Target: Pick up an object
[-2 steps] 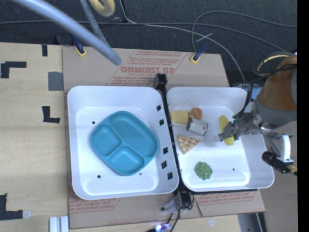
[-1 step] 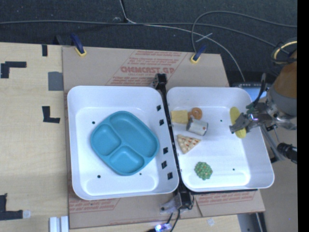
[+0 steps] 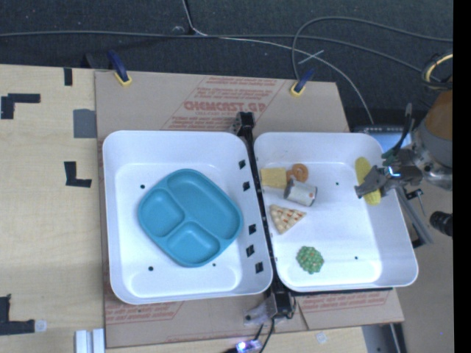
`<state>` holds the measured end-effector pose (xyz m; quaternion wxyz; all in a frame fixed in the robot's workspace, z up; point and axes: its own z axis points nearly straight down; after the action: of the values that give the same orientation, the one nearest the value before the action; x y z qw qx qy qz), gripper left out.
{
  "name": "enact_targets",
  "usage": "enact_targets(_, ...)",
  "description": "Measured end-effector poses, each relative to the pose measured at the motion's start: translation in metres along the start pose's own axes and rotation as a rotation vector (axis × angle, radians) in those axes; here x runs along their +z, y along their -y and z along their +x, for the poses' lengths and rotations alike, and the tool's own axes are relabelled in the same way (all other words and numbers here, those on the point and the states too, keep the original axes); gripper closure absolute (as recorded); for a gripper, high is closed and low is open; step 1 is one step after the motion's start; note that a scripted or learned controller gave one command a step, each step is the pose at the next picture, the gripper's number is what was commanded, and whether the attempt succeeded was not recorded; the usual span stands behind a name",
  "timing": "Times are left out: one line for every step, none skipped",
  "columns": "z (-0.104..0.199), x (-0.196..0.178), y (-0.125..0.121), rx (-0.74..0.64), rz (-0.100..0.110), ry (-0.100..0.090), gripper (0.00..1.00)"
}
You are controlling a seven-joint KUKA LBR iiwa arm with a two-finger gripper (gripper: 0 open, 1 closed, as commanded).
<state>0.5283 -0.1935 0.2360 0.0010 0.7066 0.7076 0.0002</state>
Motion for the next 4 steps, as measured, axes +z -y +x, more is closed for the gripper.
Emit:
enact_targets(0.055, 0.012, -0.013, -0.005, 0.003, -0.002, 1.00)
enact_targets(0.098, 0.016, -0.021, -0.004, 0.003, -0.002, 1.00)
enact_targets(0.155, 0.006, -0.030, -0.006, 0.002, -0.003, 1.00)
enact_targets(0.216, 0.015, -0.035, -0.006, 0.004, -0.002, 1.00)
